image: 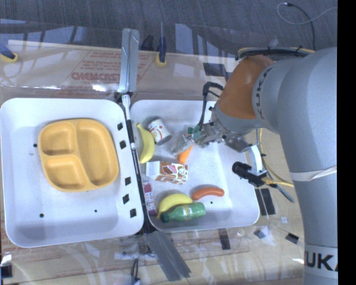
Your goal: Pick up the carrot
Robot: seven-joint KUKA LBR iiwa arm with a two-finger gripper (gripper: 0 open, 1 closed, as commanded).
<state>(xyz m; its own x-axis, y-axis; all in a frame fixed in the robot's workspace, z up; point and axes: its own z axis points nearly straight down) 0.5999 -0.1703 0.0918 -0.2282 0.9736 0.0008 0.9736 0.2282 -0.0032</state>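
Right bin [240,209] holds carrot [185,154] just below gripper [187,141].

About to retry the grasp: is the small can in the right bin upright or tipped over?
Tipped. The can lies on its side on the right bin floor, its round end facing the banana.

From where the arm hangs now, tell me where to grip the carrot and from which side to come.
Grip the carrot across its middle, coming straight down. It lies flat and slanted on the right bin floor, thin enough to span; the gripper sits at its upper end, and the small carton crowds its lower tip.
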